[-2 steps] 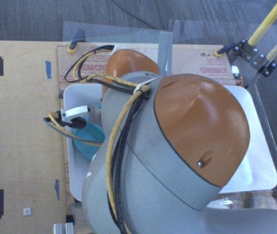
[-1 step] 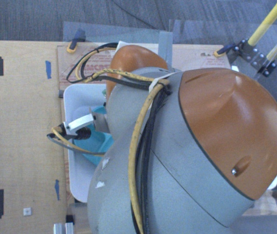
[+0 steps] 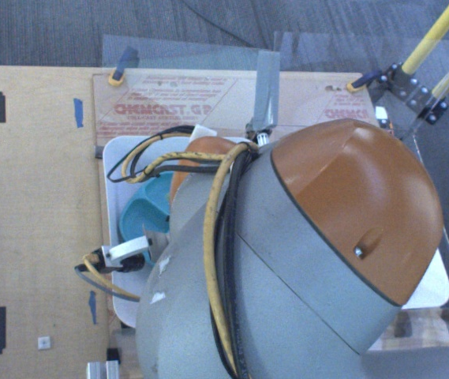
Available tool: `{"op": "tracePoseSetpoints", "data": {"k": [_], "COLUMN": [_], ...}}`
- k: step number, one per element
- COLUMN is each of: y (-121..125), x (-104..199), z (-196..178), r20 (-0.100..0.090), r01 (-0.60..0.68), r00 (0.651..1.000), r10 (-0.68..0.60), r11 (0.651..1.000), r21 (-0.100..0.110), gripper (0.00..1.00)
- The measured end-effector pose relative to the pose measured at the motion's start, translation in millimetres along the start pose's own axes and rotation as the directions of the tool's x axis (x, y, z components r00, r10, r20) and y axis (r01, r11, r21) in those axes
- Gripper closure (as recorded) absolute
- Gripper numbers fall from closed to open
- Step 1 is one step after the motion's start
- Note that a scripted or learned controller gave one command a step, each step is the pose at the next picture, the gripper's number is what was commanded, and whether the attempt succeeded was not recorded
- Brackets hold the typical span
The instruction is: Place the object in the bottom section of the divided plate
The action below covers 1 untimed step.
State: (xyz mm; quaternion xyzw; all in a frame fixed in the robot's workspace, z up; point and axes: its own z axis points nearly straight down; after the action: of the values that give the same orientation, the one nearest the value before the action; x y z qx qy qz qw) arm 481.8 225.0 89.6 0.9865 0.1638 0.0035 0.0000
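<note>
The grey arm with its orange cap fills most of my view, closest to the camera, and covers the bins. Left of the arm I see a slice of the turquoise divided plate inside the white bin. I cannot make out the object. The gripper is hidden; I cannot tell its state.

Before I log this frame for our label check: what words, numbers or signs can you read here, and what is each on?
"CHEMCAST" then what looks like "GP", red print on the board behind the bin; the last letters are blurred.
Smaller red lines above and below it on the board: too blurred to read.
Red print at the board's right end: too small to read.
</note>
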Motion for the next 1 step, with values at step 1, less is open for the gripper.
{"op": "tracePoseSetpoints", "data": {"k": [1], "y": [4.6], "x": [9.4], "z": [-14.8], "r20": [0.018], "r01": [0.256], "r00": [0.967], "r10": [-0.256], "r11": [0.967], "r21": [0.004], "gripper": [0.0]}}
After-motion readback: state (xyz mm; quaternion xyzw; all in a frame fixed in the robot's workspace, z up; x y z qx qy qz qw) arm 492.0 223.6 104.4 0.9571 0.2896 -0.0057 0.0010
